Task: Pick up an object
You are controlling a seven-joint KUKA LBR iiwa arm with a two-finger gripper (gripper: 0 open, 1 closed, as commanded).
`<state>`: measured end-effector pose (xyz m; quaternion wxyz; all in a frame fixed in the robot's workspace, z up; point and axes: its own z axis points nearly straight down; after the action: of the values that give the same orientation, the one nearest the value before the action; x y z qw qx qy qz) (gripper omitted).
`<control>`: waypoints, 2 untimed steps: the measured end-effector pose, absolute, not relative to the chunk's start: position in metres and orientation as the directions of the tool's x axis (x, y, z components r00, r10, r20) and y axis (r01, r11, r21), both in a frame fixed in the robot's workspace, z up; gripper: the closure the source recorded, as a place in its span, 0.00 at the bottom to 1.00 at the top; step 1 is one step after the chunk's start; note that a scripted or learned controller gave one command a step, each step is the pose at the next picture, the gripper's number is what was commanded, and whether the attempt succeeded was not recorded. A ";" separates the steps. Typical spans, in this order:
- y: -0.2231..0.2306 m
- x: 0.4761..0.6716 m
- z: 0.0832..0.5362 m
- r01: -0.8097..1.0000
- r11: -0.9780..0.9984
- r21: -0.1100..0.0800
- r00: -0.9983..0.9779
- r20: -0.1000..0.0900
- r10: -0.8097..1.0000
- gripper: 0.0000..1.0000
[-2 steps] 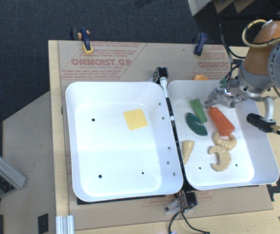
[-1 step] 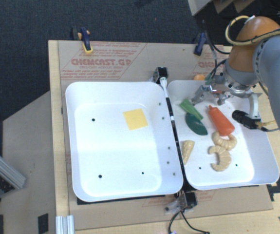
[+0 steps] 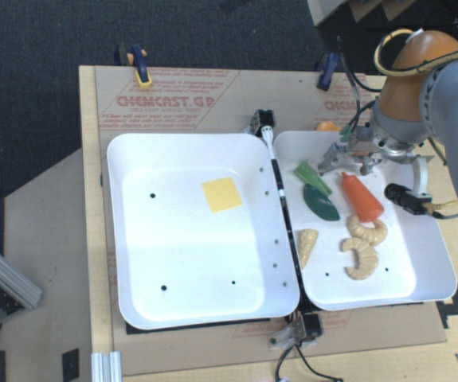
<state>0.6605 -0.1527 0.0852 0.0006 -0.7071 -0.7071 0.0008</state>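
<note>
My gripper (image 3: 348,165) hangs over the far part of the right bin (image 3: 420,281), its two fingers spread apart with nothing between them. Just in front of it lies an orange carrot (image 3: 362,198), its top end close under the fingertips. A green leaf-shaped piece (image 3: 318,193) lies left of the carrot. Two pale curled pieces (image 3: 364,249) rest nearer the front, and a beige wedge (image 3: 305,245) lies by the bin's left wall. A yellow square (image 3: 221,194) lies flat in the left bin (image 3: 133,237).
A small orange item (image 3: 328,126) sits on the board behind the right bin. Blue clamps (image 3: 140,60) hold the board's far edge. A black cable plug (image 3: 406,198) hangs from the arm over the right bin's right side.
</note>
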 end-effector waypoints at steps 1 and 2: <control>-0.162 0.629 0.085 1.000 -0.002 -0.004 0.002 0.001 1.000 0.00; -0.162 0.631 0.096 1.000 -0.001 0.001 0.001 -0.001 1.000 1.00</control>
<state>0.6308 -0.1617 0.0959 -0.0006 -0.7074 -0.7068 0.0001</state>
